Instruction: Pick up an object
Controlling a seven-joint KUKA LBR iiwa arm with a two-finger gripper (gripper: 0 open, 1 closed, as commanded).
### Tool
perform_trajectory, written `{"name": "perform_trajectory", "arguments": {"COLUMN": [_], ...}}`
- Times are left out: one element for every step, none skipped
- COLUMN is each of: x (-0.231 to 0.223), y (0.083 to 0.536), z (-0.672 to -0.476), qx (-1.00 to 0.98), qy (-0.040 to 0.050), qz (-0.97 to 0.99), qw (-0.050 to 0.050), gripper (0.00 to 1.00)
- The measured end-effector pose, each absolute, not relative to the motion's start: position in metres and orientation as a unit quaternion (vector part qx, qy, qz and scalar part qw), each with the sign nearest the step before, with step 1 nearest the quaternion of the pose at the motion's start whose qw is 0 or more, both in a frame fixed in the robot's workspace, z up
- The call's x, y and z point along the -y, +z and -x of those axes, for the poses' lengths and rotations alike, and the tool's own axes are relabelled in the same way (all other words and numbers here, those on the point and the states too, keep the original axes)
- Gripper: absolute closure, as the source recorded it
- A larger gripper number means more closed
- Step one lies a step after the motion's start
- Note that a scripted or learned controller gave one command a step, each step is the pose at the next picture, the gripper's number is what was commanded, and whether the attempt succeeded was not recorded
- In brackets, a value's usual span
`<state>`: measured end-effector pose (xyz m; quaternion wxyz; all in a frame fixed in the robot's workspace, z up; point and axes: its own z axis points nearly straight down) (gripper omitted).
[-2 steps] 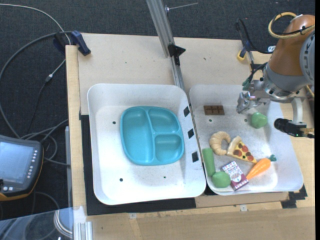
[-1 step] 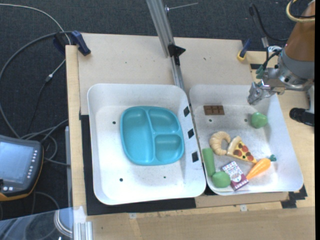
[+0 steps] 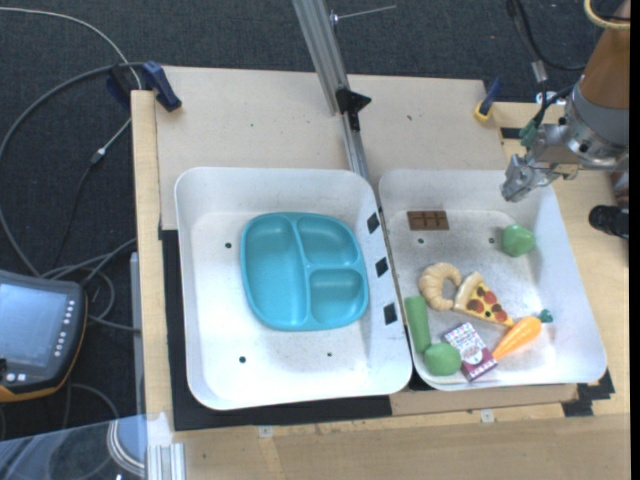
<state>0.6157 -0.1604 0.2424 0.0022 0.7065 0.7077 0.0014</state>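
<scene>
- Camera view: the gripper [image 3: 517, 183] is seen at the far right corner of the right bin [image 3: 575, 298], above the bin's rim, and whether it is spread or pressed together cannot be told from this angle, since the tip is small and blurred.
- Camera view: nothing is seen between its tip and the bin wall, so no object is judged to be held.
- Camera view: the nearest candidate is the green ball [image 3: 517, 239], which lies just below the gripper in the picture, near the bin's right wall; the chocolate bar [image 3: 428, 220] lies to the left, apart from it.
- Camera view: the remaining 6 items are bunched at the near end, well apart from the gripper: croissant [image 3: 438, 284], pizza slice [image 3: 481, 302], carrot [image 3: 520, 336], small box [image 3: 469, 349], and 2 green pieces [image 3: 428, 340].
- Camera view: a descent from here is judged risky, because the rim could be struck instead of the floor (the tip sits almost over the sloped wall).
- Camera view: the rounded ball is likely to roll away if touched off-centre, and in the cluster 2 neighbours could be nudged or pinched together.
- Camera view: the blue tray [image 3: 303, 269] in the left bin [image 3: 200, 298] is judged too wide and flat for a sure grip.
</scene>
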Motion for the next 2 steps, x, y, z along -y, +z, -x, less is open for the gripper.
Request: {"name": "perform_trajectory", "arguments": {"x": [0.108,0.062], "y": [0.232,0.239], "z": [-0.627,-0.634], "qx": [-0.709,-0.709], "qy": [-0.0002,0.0012], "qz": [-0.705,-0.705], "qw": [-0.001,0.000], "gripper": [1.00,1.00]}}
